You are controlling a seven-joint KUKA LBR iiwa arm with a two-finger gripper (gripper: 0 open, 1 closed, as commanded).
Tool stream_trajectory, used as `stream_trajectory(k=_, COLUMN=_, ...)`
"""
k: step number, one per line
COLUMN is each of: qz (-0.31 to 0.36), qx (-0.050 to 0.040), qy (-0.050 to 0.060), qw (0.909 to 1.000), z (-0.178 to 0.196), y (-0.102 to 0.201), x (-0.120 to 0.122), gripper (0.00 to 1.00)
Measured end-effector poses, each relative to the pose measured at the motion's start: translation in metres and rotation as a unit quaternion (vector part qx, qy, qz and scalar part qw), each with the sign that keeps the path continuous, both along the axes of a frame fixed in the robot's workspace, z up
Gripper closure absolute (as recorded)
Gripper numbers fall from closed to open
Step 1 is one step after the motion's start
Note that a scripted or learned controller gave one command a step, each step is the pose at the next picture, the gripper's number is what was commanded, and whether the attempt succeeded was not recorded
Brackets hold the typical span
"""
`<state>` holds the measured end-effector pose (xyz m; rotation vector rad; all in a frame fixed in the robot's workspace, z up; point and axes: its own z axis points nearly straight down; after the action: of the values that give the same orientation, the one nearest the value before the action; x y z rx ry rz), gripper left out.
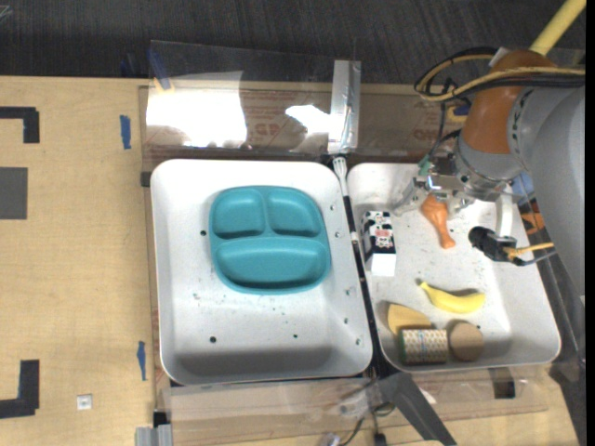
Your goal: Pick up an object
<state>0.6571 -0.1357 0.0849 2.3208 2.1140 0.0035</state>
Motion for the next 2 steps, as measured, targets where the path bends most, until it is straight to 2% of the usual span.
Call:
stream_trajectory(k=1, qz=0.190, qx=-0.0007, qy=0.001, qw=0.9818, z=0.000, y=-0.027, x=-0.022, gripper=0.00)
stream_trajectory(k=2, qz=0.191, qx=-0.0017, qy=-0.001, qw=0.9815, z=0.011, y=-0.026, x=-0.020, gripper=1.00)
